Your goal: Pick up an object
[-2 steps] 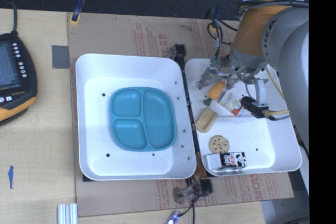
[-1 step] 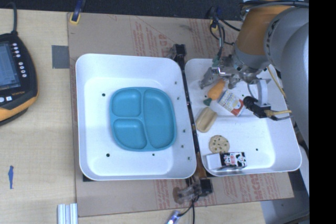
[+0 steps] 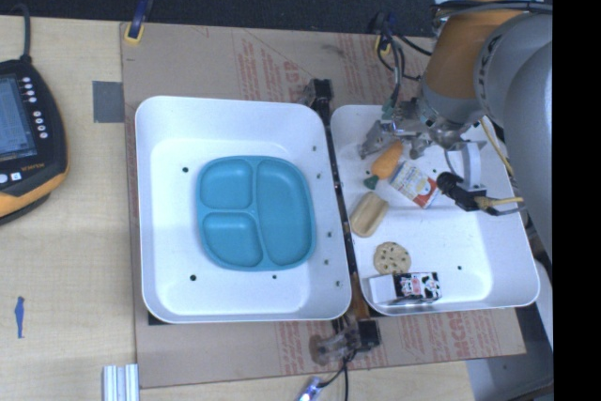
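My gripper [image 3: 392, 147] hangs over the far left part of the right bin [image 3: 488, 282], open, with nothing between its fingers. Just below it lies an orange piece [image 3: 386, 163], partly under the fingertips. A white and red packet [image 3: 414, 184] rests beside the orange piece. Toward the front are a tan roll [image 3: 368, 214], a round cookie [image 3: 392, 256] and a black and white carton [image 3: 415, 286] against the front wall. The grey arm with its orange band [image 3: 470, 42] covers the bin's far right corner.
The left bin [image 3: 169, 286] holds a blue divided plate [image 3: 254, 210]. A black cable with a plug [image 3: 462, 191] trails from the wrist over the right bin. A black and orange pendant [image 3: 23, 141] lies on the bench at far left.
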